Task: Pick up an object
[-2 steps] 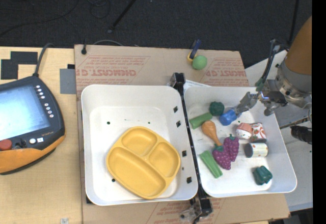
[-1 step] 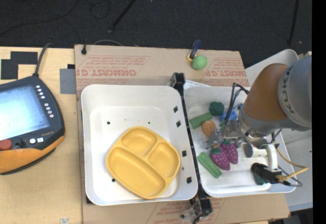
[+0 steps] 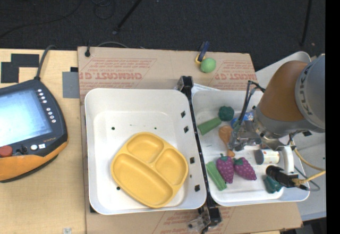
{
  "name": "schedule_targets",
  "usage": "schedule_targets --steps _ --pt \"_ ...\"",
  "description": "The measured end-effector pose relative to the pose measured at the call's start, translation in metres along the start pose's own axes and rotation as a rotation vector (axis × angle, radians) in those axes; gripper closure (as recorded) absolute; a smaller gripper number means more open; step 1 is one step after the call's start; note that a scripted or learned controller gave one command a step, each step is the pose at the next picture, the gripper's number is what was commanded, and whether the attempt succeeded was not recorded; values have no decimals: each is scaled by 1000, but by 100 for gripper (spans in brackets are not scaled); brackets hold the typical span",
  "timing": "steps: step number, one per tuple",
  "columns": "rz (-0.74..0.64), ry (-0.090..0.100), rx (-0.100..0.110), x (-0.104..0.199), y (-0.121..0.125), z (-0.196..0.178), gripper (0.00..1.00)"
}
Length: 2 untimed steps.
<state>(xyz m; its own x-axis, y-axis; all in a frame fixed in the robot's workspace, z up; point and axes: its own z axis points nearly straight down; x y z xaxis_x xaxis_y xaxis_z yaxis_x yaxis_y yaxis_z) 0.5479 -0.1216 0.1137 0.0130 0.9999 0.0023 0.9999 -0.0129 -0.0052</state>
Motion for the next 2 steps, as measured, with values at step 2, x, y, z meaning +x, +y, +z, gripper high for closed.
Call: schedule_targets --steps 2 --pt "-20 2 -13 134 -36 -243 100"
